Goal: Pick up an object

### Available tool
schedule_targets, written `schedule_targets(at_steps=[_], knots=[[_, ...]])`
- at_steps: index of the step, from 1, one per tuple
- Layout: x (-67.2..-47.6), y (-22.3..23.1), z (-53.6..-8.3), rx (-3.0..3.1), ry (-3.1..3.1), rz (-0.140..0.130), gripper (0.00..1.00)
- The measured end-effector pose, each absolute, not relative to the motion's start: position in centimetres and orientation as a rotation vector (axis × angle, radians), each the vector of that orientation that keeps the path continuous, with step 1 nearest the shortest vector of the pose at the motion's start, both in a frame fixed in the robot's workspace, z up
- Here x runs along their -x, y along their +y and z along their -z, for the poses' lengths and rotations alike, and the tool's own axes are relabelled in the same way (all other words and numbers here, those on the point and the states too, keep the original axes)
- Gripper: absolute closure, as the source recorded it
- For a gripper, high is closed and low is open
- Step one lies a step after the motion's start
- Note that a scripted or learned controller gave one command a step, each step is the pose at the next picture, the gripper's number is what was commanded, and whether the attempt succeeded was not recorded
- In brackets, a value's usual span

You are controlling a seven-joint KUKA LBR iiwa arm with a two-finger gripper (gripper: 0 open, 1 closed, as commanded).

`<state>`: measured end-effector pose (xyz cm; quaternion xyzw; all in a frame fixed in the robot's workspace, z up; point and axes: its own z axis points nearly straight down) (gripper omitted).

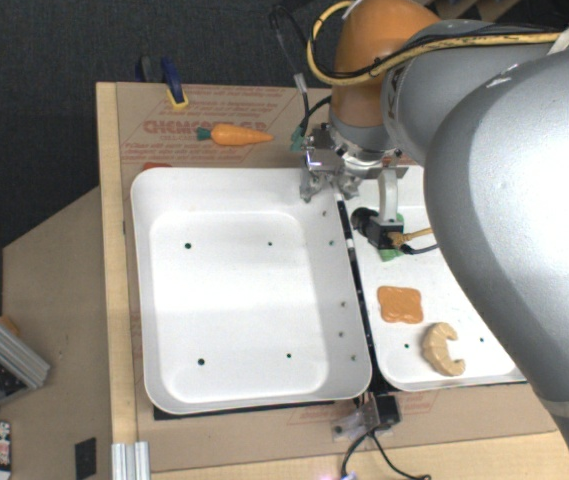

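hanging over the far end of the seam where the two bins meet, the gripper sits low under the orange band of the arm. whether it is released or clenched cannot be told from this angle, and nothing is seen in its grasp.

three things could be picked. the orange slab lies flat on the floor of the right bin, nearer the camera than the gripper and a little to its right, well apart from it. the croissant-shaped piece lies just beyond the slab towards the near rim, close to it but not touching. the toy carrot lies outside both bins on the cardboard, beyond the far rim of the left bin and to the left of the gripper.

the slab and the croissant piece both have white floor around them, though the arm's grey bulk covers the right side of that bin. the left bin's floor lies open, white with four small dark dots.

the slab is a rounded, dull orange square. the croissant piece is pale tan and curved. the carrot is bright orange with a green top, tip pointing right.
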<state>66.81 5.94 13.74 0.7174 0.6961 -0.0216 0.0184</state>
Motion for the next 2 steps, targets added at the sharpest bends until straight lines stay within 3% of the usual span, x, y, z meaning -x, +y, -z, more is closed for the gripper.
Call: schedule_targets(at_steps=[1, 2], knots=[[-66.8, 5.9, -13.8, -2.227, 2.163, 0.065, 1.00], [-66.9, 9.9, -31.2, -2.209, 2.216, -0.028, 1.00]])
